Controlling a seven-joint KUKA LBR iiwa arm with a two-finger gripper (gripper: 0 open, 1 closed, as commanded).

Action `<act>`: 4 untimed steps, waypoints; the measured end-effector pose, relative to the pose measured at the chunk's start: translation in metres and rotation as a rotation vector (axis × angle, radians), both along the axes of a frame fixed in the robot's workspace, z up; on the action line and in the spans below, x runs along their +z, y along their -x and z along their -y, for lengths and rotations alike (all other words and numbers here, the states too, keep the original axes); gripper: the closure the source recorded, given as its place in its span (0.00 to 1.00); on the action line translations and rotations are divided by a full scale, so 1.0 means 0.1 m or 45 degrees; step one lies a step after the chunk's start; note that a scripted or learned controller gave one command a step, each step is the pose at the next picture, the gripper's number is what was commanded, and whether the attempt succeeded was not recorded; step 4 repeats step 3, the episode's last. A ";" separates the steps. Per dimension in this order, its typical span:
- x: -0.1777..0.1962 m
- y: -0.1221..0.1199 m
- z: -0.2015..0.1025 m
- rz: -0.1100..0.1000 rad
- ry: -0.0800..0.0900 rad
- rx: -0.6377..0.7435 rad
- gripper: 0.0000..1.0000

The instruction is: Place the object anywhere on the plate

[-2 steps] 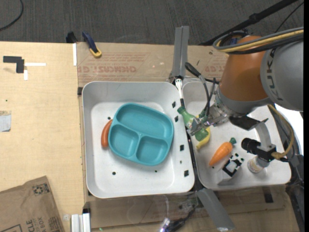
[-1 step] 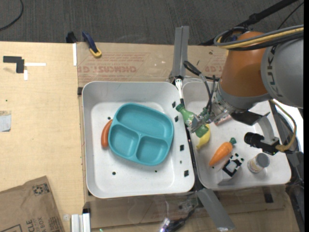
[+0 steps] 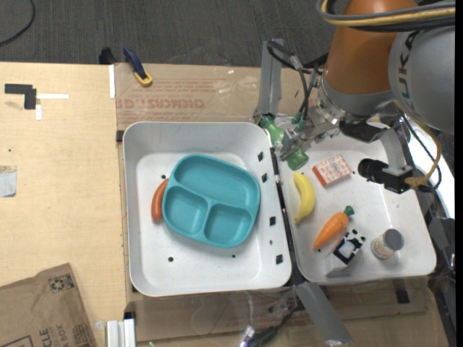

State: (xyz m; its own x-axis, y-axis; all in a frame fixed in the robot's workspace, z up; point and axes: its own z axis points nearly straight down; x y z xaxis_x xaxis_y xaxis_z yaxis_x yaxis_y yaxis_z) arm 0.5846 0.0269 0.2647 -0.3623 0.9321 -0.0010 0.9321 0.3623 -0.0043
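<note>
Camera view: slanted look down on bench point(image 3: 58, 194) with two white bins side by side.
Left bin point(image 3: 137, 266): holds teal three-compartment plate point(image 3: 210, 201), lying flat near the middle.
Beside plate: small orange carrot-like piece point(image 3: 157, 199), touching the plate's left rim, resting on the bin floor.
Right bin point(image 3: 405, 266): holds banana point(image 3: 304, 196), carrot point(image 3: 332, 228), red-and-white packet point(image 3: 332, 170), black-and-white block point(image 3: 348, 248), small grey can point(image 3: 387, 243).
Banana: near the bin's left wall, lengthwise, just beside the carrot's thin end.
Carrot: tilted, green top toward upper right, close above the black-and-white block.
Arm: grey with orange band point(image 3: 369, 20), reaching in from the right over the right bin's upper left corner.
End effector point(image 3: 293, 147): low over the divide between bins, beside a green object point(image 3: 296, 159); spread of fingers cannot be told, nor whether the green object is gripped.
Upper bench: blue-and-yellow clamp point(image 3: 137, 66) on cardboard.
</note>
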 end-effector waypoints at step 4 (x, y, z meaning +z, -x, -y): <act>-0.76 0.25 -0.54 -0.004 0.000 0.046 0.00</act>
